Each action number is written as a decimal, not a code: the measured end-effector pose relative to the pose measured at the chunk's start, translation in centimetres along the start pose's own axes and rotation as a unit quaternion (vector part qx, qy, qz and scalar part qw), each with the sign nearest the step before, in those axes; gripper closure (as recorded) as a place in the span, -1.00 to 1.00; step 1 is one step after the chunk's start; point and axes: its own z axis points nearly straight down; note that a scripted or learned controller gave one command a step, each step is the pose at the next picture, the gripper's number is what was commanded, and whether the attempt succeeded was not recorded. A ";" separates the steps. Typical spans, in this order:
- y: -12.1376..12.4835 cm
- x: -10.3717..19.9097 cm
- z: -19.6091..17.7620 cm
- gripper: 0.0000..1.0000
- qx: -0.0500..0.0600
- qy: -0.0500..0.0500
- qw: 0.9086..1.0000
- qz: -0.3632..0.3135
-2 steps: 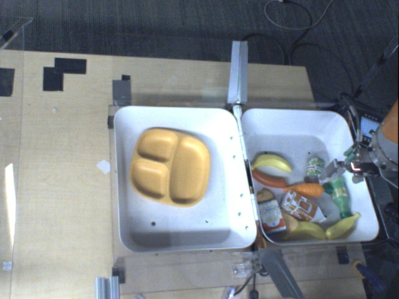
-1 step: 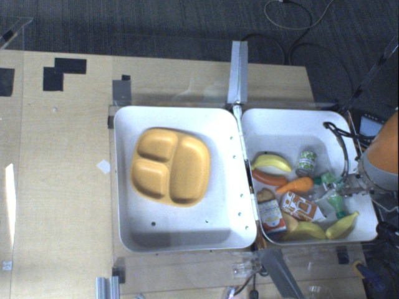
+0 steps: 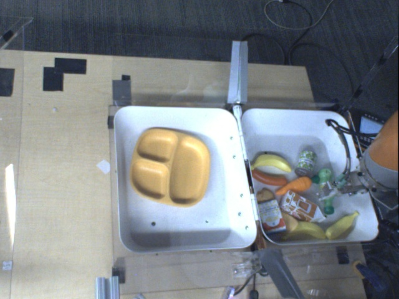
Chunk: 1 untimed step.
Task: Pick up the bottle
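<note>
The bottle is small and clear with a green cap. It lies in the right bin, right of the carrot and above the bananas. My gripper comes in low from the right edge and sits just right of the bottle's cap end, close to it or touching it. The orange band of the arm is at the far right. Nothing visibly hangs from the gripper.
The right bin also holds a yellow banana, a sausage, a green-labelled can, a printed carton and a small jar. A black cable loops over the bin's right side. A yellow divided plate lies in the left bin.
</note>
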 end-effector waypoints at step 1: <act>2.1 3.7 -14.0 1.00 0.002 0.001 1.000 0.027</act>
